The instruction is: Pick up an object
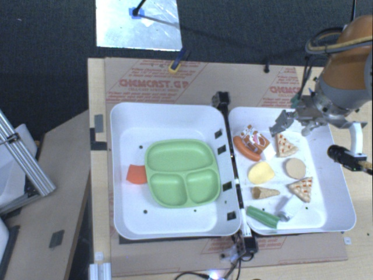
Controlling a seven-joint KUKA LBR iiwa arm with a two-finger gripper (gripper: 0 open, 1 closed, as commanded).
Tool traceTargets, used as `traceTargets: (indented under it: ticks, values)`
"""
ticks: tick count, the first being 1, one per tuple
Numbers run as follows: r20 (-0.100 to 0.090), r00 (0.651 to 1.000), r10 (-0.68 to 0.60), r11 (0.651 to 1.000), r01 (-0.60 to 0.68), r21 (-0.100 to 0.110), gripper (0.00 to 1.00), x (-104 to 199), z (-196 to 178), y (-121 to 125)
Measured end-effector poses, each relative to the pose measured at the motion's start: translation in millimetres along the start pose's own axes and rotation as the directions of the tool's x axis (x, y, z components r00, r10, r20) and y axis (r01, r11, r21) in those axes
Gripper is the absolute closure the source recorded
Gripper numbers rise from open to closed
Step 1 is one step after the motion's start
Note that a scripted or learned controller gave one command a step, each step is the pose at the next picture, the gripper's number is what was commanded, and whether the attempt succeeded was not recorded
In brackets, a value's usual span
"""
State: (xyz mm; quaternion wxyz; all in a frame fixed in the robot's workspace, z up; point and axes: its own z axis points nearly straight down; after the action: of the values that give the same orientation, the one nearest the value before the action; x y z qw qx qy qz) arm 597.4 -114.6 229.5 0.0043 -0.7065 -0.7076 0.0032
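Note:
The right bin (335, 214) holds several toy foods: an orange piece with red and white topping (252, 142), a pizza slice (285, 144), a yellow lump (261, 172), a round tan biscuit (295, 168), a second pizza slice (303, 188), a tan wedge (265, 192), a green stick (262, 216) and a small grey piece (284, 206). My gripper (294, 125) hangs over the bin's far part, just above the first pizza slice. Its fingers are spread open with nothing between them.
The left bin (125, 133) carries a green divided plate (180, 172) and an orange-red block (136, 174) beside it. A black divider (228, 156) runs between the bins. A black fitting (344, 156) juts in over the right bin's right rim.

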Motion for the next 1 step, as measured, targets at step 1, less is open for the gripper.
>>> traceTargets:
  ticks: [1]
  values:
    - [0.001,1.000,-0.002,1.000,0.002,-0.012,0.00,0.2,-7.0,2.3]
